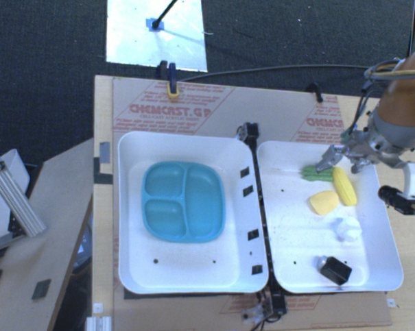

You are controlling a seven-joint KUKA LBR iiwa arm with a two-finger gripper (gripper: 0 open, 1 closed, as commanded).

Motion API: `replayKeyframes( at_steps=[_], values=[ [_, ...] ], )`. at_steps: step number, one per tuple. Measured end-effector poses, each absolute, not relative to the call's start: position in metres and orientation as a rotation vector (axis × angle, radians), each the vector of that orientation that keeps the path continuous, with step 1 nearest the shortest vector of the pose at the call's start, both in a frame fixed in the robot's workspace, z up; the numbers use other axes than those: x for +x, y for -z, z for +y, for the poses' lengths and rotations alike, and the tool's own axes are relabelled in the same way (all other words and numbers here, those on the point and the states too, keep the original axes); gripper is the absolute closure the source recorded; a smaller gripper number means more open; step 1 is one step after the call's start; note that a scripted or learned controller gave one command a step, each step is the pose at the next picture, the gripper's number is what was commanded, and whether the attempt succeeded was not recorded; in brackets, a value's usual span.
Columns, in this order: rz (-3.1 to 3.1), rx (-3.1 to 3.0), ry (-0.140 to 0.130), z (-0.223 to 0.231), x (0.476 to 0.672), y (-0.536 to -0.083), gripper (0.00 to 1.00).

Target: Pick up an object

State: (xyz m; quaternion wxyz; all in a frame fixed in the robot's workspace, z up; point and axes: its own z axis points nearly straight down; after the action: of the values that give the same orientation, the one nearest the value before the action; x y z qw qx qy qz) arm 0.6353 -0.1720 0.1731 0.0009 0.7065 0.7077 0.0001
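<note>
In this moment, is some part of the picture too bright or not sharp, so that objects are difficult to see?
In the camera view the light is even. The white object nearly vanishes against the pale floor of the right bin. The reflective sheet above the bench glares. The gripper, near the corn cob, is slightly soft. The blue tray is clear.

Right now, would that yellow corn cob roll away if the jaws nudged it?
Probably: the corn cob looks rounded and elongated, so a sideways push could roll it. It looks like smooth plastic, likely light and slippery. The green piece beside it might block it.
</note>
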Motion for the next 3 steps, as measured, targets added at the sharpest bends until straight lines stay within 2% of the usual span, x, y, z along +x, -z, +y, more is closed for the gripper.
replayKeyframes(
  at_steps=[1, 2, 3],
  values=[
    [2.227, 2.215, 0.000, -0.168, 0.641, -0.131, 0.00],
    [2.226, 2.209, -0.005, -0.168, 0.642, -0.144, 1.00],
    [2.219, 2.216, -0.005, -0.171, 0.634, -0.201, 1.00]
  ],
)
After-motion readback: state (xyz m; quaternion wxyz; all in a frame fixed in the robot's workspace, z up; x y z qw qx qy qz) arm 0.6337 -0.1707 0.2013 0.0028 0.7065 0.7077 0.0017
